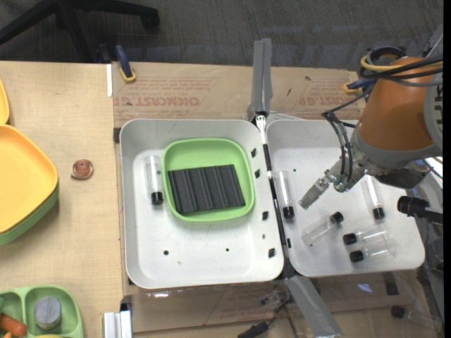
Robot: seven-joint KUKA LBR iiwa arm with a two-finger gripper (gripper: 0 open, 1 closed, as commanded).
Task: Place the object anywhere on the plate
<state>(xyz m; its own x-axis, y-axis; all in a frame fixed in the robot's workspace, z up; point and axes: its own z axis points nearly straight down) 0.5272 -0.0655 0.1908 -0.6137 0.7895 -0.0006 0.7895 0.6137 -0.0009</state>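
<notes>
A square green plate [241,153] lies in the left bin [204,259], with a dark ribbed slab [208,189] lying on it. Just left of the plate, a clear vial with a black cap [153,178] rests on the bin floor. My gripper [315,192] hangs over the middle of the right bin [310,143], pointing down and to the left. It is between one vial [283,191] by the bin's left wall and another vial [320,228] lying below it. I see nothing held in the gripper.
Several more capped vials [373,197] lie in the right bin's right half. The orange and grey arm [394,111] covers that bin's upper right. Yellow plates [25,182] and a small red disc [82,167] sit on the bench to the left.
</notes>
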